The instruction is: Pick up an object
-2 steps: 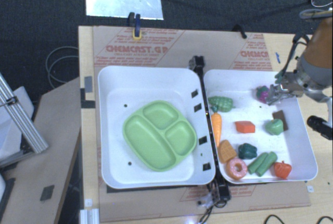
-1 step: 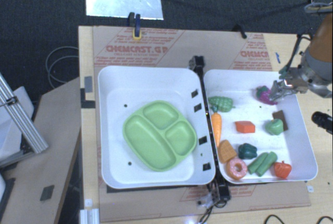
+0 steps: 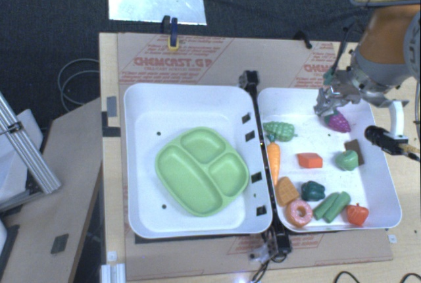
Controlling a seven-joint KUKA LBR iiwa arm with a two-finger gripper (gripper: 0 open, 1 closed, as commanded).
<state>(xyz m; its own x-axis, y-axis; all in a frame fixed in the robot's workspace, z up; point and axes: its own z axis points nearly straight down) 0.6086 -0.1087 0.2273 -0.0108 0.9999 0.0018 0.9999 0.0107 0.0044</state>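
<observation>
hand: low in right bin, grip state cannot tell | target: purple grape bunch just beside it, touching or not unclear | advice: centre over grapes, descend straight, avoid brown block and green pepper | hidden: arm covers bin's far corner

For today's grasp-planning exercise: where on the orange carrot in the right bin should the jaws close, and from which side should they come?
Grip the carrot across its thicker upper half, coming straight down from above. It lies flat, long axis running up-down in the view, so jaws closing left-right span its narrow width. The bin divider sits close on its left, so one jaw likely has little room there.
</observation>
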